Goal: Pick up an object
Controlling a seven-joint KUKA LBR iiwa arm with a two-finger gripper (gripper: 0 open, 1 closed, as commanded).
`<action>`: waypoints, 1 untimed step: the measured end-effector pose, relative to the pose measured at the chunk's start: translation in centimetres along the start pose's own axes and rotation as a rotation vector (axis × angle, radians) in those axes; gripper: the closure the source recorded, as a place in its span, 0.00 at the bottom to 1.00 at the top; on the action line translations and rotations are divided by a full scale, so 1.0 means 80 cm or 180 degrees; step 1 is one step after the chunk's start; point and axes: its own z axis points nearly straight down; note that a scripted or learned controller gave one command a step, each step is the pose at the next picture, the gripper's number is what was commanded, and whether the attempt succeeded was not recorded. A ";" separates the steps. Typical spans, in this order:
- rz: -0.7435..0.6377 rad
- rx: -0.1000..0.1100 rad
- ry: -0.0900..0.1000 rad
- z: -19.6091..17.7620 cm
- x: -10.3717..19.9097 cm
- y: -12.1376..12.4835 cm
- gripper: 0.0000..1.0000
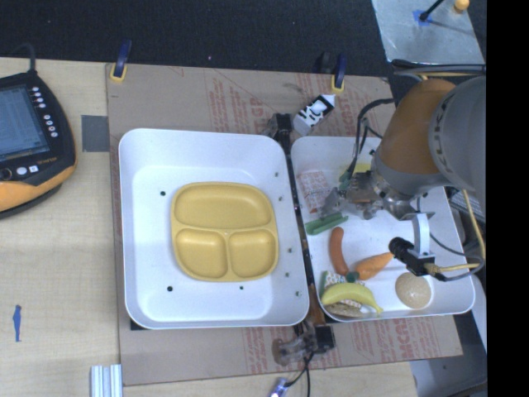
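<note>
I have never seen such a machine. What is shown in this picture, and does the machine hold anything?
One camera looks down at a slant on a bench with two white bins. The grey and orange shape on the right is a robot arm; its claw is low over the right bin, and I cannot tell whether it holds anything. The left bin contains a yellow divided plate. In the right bin lie toy foods: a sausage, a carrot, a banana, a green piece and a pale round item. A handheld control screen lies on the far left.
</note>
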 end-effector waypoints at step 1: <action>0.0005 -0.0009 0.0000 -0.001 -0.062 0.080 0.00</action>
